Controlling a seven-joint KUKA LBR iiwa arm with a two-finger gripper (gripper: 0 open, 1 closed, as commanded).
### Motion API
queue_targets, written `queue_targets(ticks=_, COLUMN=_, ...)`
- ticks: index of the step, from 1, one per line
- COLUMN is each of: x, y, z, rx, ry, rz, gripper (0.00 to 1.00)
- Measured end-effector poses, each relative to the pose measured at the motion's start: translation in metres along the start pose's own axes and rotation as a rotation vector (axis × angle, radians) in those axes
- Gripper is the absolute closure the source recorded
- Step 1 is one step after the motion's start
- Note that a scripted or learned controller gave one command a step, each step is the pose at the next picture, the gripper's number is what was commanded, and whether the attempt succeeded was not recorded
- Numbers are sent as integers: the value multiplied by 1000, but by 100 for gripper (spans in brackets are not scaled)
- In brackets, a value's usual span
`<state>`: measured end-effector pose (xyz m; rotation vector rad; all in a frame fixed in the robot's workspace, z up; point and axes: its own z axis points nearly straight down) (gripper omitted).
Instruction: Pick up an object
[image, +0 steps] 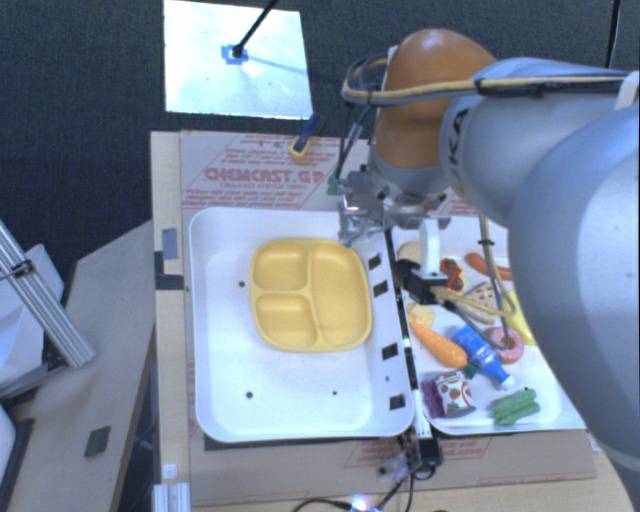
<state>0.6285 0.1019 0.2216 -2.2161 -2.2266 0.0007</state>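
As viewed from above at a slant, found the gripper (358, 226) at upper centre of the frame, low over the top edge of the left bin (300, 405), hard by the divider between the two bins. Could not tell whether spread or closed, with the tip masked by metal fittings and the wrist. Saw no item in its grip. Traced the grey arm (560, 190) in from the right edge, with the orange band (430, 80) directly above the gripper.

Recorded a yellow divided plate (305, 295) lying flat at the middle of the left bin. Placed its upper right corner just below and left of the gripper: near, but contact not determinable.

Logged in the right bin (550, 385), at lower right of the frame:
- an orange carrot (437, 343) just right of the divider
- a blue bottle (485, 355) just beside the carrot
- a small carton (452, 393) below the carrot
- a green pod-like piece (515, 406) at the lower right
- a pink ring slice (508, 345) right of the bottle
- a reddish sausage (482, 265) higher up, near the arm

Placed all six below and right of the gripper, apart from it. Noted printed cardboard (260, 175) under both bins.
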Motion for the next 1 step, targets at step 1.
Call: queue_targets(ticks=1, x=-2, y=14, z=4, rx=-3, ry=0, rz=-1, gripper=100)
